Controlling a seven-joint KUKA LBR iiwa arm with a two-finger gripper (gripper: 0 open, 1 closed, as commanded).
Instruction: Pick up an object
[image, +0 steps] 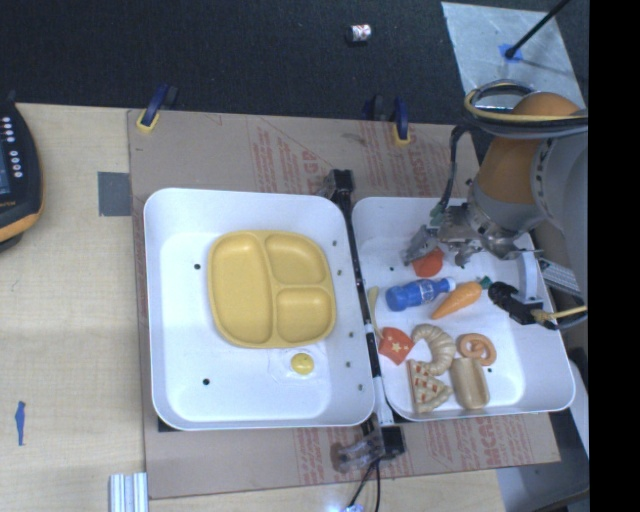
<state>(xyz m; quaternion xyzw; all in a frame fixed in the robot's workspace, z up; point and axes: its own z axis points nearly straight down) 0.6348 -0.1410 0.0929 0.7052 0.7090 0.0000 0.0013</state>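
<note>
From above, the grey arm's pincer (440, 243) hangs low in the right white bin (535, 395), directly over a small red rounded toy (428, 264); how far it is open cannot be made out. Just beside lie a blue plastic bottle (417, 293), an orange toy carrot (460, 297), a red star-marked piece (396, 344), a pretzel (476, 348) and a pizza slice (427, 386). The left white bin (180, 390) holds a yellow divided tray (270, 288) and a fried-egg toy (300, 364).

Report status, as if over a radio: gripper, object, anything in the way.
Gripper low in right bin, over red tomato. Nothing seen held. Blue bottle and carrot close beside it.
</note>
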